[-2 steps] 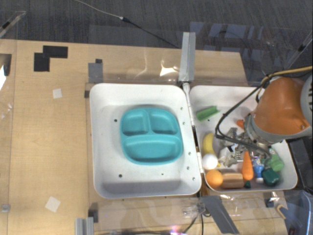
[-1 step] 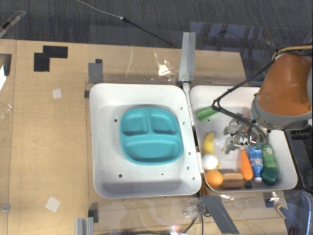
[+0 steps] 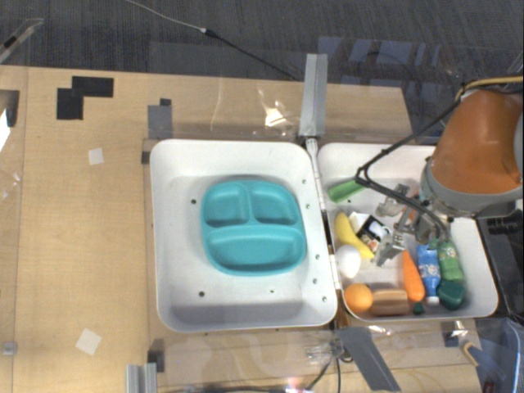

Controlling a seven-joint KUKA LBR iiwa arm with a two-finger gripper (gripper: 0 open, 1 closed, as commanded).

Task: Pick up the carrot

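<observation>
Carrot (image 3: pixel 412 273) lies ungrasped in the right bin (image 3: pixel 485 297) at lower right, gripper (image 3: pixel 399 234) poised just above it, finger spread impossible to tell.

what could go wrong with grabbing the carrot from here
The carrot lies packed among other items in the right bin: a blue carton touches its right side and a brown sausage sits at its lower end, so the gripper may well nudge or catch a neighbour instead. The banana and egg are also close by on its left and could get knocked during the descent.
</observation>
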